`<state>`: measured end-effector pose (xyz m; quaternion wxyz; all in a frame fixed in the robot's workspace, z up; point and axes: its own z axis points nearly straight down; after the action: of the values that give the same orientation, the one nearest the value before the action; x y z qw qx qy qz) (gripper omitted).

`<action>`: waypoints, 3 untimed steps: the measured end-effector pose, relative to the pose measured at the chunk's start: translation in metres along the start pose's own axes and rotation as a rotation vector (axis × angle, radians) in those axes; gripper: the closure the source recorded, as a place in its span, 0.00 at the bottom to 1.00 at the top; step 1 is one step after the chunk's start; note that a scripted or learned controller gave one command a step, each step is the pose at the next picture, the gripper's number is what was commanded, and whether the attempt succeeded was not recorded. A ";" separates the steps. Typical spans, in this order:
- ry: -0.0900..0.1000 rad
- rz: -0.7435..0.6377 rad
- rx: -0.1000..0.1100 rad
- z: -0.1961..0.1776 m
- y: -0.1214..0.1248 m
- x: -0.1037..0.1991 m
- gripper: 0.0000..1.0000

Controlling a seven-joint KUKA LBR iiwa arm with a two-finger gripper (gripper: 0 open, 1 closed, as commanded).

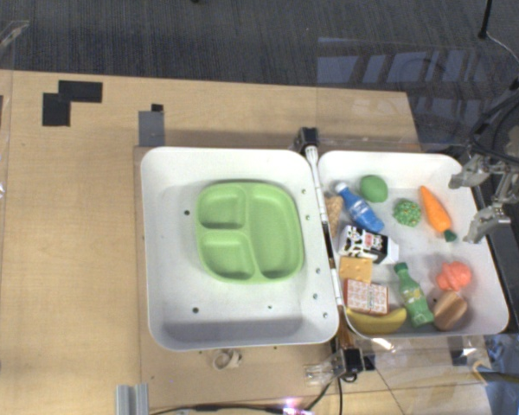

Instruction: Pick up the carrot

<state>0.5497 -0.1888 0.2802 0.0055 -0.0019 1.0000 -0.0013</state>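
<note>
Gripper at the right edge of the frame, fingers spread apart and holding nothing, hangs over the right rim of the right bin. Just to its left lies the carrot, slanted, in that bin's upper right. Beside the carrot sit a green ball and a lime; lower down are a blue bottle, a green bottle and a banana. In the left bin rests a green tray.
</note>
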 end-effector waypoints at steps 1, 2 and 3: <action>0.009 -0.102 -0.005 0.118 -0.015 -0.019 0.00; -0.018 -0.239 0.004 0.185 -0.016 -0.054 0.00; -0.042 -0.244 0.010 0.167 -0.014 -0.062 1.00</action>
<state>0.6134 -0.2034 0.1135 0.0262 -0.1236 0.9920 -0.0070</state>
